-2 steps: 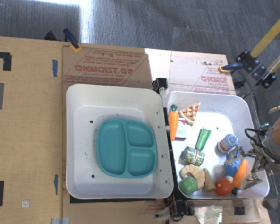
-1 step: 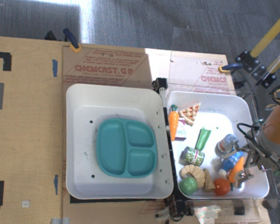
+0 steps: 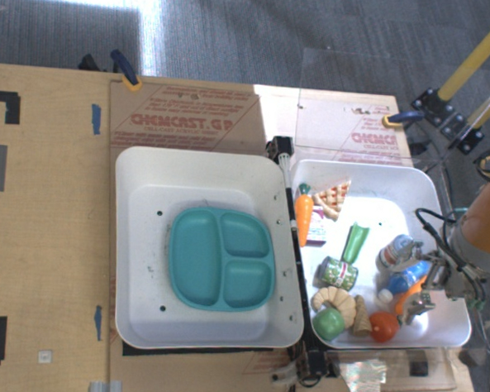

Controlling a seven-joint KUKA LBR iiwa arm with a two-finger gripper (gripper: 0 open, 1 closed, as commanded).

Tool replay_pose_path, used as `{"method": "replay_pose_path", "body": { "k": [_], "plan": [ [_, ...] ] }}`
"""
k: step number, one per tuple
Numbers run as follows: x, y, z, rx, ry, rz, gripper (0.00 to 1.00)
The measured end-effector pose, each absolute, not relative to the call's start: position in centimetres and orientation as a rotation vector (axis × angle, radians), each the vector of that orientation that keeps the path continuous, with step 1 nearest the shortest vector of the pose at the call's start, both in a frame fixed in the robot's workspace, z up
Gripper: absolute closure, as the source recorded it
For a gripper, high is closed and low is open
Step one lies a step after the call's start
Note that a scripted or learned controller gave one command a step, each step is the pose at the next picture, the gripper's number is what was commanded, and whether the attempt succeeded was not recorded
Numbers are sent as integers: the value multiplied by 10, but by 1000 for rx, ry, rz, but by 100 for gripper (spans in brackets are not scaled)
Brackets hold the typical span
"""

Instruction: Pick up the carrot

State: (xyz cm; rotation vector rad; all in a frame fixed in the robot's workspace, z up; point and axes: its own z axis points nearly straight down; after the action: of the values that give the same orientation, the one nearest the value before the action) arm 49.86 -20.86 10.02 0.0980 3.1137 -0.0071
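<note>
Carrot (image 3: pixel 303 217) lies in the right bin (image 3: pixel 443 203), hard against that bin's left wall, its green top toward the far side and its orange tip pointing toward the near side. Just to its right sits a waffle-patterned toy slice (image 3: pixel 334 198), touching or nearly so, with a green pepper-like piece (image 3: pixel 355 242) further in. The tool (image 3: pixel 420 303) is low over the right end of the same bin, among a blue bottle (image 3: pixel 405 279) and a red tomato (image 3: pixel 384 325), well apart from the carrot; whether its fingers are spread or pressed together cannot be told from this view. The carrot looks like a light, stiff plastic toy with a smooth tapered body, so it would likely slip from a grip near the thin tip. The thick middle below the leaves seems the best hold, though the wall beside it leaves little room for a finger on that side
</note>
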Motion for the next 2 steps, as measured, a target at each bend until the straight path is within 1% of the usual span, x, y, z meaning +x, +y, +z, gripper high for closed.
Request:
{"method": "replay_pose_path", "body": {
  "k": [1,2],
  "plan": [
    [551,-205,93,550,3067,-2,0],
    [500,-223,89,1024,2956,3,0]
  ]
}}
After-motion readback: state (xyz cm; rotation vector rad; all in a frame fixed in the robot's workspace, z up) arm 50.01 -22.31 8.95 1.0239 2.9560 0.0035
